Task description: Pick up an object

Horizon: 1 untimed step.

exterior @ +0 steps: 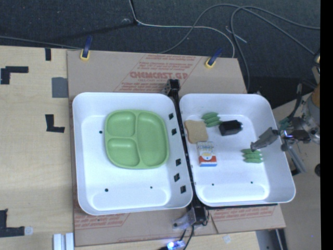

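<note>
We observe two shallow white bins side by side on the desk (31, 139). The left bin (86, 155) contains a green divided plate (137, 138) lying flat near its centre.

The right bin (260, 189) contains five items. A green pod-shaped piece (210, 119) lies near the upper middle. Just right of it sits a small black block (230, 127). A tan slice (196, 131) lies along the left wall, and directly below it is a small white carton with orange and blue print (207, 154). A second green pod piece (253, 156) lies toward the right side, well apart from the carton.

The hand (263, 139) enters over the right rim of the right bin, its tip just above the second green pod piece. We cannot tell how its jaws stand, nor whether it touches the piece; we see nothing held between them.
</note>
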Motion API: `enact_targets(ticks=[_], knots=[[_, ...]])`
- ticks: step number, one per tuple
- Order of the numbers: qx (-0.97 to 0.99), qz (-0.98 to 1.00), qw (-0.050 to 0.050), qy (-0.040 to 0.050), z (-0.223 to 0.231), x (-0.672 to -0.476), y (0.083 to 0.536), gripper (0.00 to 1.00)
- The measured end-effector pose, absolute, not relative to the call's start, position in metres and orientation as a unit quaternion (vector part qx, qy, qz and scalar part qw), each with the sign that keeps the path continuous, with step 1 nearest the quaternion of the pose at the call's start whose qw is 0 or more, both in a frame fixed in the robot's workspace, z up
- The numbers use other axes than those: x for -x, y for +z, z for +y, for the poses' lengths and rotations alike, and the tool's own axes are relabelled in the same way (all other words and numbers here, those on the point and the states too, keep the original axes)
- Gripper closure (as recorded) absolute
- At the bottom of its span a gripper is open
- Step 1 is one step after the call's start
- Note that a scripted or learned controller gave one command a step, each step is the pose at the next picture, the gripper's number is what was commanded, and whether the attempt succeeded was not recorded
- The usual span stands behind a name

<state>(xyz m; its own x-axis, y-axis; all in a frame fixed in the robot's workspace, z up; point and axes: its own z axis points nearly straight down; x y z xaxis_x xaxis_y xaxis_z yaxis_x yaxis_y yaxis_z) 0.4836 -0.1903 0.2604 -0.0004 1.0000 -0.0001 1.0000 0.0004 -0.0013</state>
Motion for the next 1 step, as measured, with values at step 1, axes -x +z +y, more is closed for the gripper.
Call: enact_targets(ticks=[1], knots=[[0.707, -0.707, 0.002, 0.0015, -0.189, -0.486, 0.2168, 0.0]])
